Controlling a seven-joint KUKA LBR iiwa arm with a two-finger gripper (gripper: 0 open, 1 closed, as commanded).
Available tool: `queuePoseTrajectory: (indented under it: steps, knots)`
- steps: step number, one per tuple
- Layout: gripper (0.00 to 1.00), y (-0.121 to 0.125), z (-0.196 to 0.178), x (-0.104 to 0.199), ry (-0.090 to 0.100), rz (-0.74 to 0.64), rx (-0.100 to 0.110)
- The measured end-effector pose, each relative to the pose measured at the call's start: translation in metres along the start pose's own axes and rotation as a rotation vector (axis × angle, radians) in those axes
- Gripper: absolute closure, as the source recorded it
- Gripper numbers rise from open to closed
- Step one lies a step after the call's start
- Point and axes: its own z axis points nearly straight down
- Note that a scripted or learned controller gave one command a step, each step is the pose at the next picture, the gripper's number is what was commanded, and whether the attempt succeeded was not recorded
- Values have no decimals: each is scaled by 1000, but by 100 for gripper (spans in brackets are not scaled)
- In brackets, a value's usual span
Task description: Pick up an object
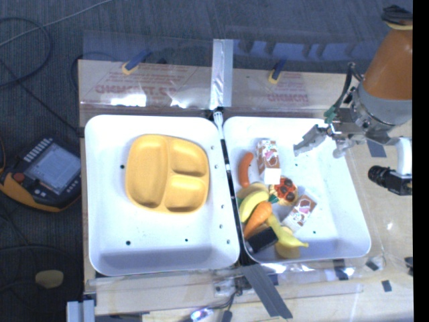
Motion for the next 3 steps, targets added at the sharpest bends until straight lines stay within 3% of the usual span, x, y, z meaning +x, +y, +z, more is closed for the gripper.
queuePoseTrajectory:
  steps: [1,2,3]
  knots:
    - [0,45,66,14,-1,-114,0]
    - [0,57,169,15,1,-225,-4]
    - [100,58,161,15,4,-224,-3]
